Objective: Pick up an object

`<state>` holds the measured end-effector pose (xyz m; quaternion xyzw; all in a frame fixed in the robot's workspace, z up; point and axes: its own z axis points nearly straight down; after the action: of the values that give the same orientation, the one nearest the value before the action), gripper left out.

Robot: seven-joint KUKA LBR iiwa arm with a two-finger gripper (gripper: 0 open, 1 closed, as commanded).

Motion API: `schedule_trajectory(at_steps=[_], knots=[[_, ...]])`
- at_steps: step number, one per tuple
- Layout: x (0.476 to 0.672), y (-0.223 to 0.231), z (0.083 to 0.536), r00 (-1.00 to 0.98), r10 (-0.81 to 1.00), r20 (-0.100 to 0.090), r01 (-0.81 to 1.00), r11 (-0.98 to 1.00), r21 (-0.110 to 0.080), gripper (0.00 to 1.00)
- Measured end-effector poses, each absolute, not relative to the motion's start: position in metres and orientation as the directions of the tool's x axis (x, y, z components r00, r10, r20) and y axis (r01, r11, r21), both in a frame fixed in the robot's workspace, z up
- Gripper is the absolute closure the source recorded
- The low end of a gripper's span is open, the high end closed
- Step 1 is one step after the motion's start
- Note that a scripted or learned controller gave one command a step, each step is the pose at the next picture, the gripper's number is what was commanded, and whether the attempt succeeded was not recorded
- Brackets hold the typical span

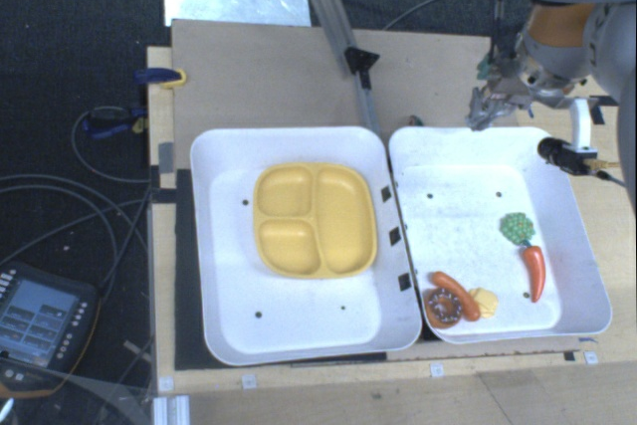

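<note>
The right bin holds a green broccoli piece and an orange carrot near its right side. A red sausage, a brown chocolate doughnut and a small yellow piece lie together at its front edge. My gripper hangs above the bin's back rim, far from all of these, with nothing seen between its fingers.
The left bin holds a yellow divided plate in its middle. A grey camera pole slants across the bench behind the bins. Cables and a pendant lie on the floor at the left.
</note>
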<state>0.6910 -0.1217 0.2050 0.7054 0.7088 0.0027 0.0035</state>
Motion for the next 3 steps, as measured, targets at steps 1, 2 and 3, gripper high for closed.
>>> schedule_trajectory(at_steps=[1,2,3], knots=[[0.689,-0.075,0.203,-0.011,1.000,0.002,1.000,0.011,0.002,1.00],[0.692,-0.030,0.211,-0.011,1.000,0.002,1.000,0.011,0.003,1.00],[0.684,0.020,0.209,-0.011,1.000,0.002,1.000,0.011,0.001,1.00]])
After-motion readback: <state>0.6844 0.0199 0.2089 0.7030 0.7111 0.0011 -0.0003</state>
